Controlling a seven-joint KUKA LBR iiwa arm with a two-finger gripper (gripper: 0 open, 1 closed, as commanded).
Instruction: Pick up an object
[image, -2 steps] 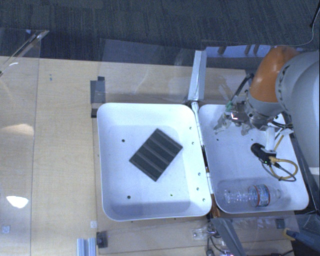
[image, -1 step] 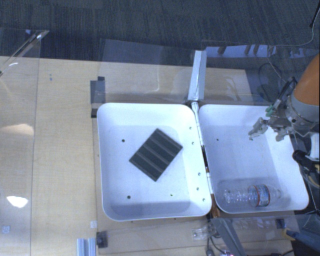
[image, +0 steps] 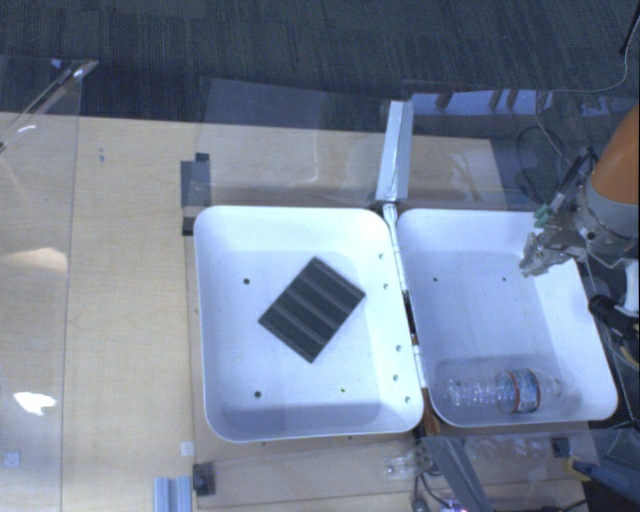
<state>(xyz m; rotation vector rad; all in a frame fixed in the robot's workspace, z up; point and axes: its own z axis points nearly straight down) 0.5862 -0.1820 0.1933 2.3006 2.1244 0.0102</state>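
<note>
Nearest the camera, a clear plastic bottle (image: 497, 390) lies on its side along the front wall of the right bin (image: 470, 290), its long axis running three to nine o'clock. The jaws (image: 540, 255) hang over that bin's far right part, so the bottle sits toward their seven o'clock, well apart. Whether the jaws are apart or together I cannot tell; nothing is visibly between them.

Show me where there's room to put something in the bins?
Left bin: bare floor all around the dark ribbed pad in its middle. Right bin: bare middle between the gripper up top and the clear bottle along the near edge, where it's crowded.
</note>
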